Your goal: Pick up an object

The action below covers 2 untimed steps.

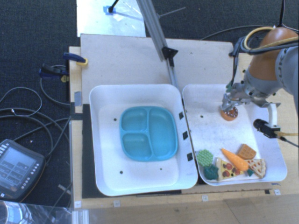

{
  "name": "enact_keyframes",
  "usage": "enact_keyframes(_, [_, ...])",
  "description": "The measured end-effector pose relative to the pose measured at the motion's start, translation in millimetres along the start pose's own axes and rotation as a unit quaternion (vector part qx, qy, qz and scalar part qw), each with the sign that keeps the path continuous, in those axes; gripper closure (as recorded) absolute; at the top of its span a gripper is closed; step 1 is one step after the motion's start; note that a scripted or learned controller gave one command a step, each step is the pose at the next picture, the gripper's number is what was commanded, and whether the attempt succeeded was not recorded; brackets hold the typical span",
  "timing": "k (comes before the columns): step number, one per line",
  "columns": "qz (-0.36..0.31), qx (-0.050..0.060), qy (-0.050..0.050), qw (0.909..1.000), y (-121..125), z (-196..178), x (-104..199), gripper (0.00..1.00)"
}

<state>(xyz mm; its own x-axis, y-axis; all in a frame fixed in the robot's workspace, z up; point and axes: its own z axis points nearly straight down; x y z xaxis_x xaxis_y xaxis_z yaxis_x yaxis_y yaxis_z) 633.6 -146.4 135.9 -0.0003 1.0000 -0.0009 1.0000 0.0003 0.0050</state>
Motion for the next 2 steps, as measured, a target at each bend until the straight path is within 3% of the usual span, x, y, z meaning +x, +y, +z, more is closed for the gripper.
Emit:
enact_keyframes(1, [0.0, -0.002, 0.0, 1.0, -4.9, -61.0, -4.9, 1.0])
enact_keyframes(2, [-0.001, 0.001, 0.0, 1.0, -3.9, -66.8, -5.0, 1.0])
